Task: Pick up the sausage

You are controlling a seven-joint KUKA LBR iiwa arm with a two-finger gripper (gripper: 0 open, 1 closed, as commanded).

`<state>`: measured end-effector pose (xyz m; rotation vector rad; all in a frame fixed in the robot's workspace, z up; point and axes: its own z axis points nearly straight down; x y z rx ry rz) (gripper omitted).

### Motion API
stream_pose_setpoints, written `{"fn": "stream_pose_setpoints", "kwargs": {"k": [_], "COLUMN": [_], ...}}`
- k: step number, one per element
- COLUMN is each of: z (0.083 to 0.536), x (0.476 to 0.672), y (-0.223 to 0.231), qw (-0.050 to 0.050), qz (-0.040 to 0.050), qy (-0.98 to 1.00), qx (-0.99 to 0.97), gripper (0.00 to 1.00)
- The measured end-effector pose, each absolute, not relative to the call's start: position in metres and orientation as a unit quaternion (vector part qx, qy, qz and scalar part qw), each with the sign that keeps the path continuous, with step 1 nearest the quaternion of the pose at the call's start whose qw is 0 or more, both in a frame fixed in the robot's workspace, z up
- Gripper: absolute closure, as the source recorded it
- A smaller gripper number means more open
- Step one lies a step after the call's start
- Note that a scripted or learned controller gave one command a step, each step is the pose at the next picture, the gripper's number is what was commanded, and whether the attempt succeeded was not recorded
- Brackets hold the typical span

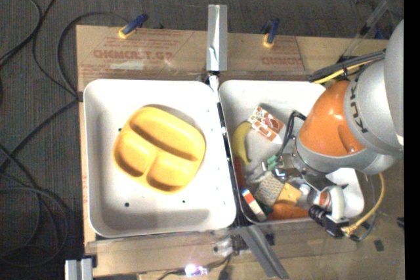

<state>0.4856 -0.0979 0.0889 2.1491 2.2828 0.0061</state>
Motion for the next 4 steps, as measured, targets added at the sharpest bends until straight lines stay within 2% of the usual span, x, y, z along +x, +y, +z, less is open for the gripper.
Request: {"fn": "stream_pose_setpoints", "kwargs": {"k": [1,2,3,4], "z": [0.089,0.089,0.089,0.118], "x": [0.487,0.505,0.505,0.483], "y": [-0.155,-0.122,-0.122,-0.107], "qw": [0.005,0.006,0.006,-0.002], "qz": [0.0026,0.0014,0.0015,-0.0006], "qy": [0.784,0.786,0.786,0.789], "qx": [0.621,0.619,0.619,0.614], "gripper": [0.0,0.0,0.0,0.0]}}
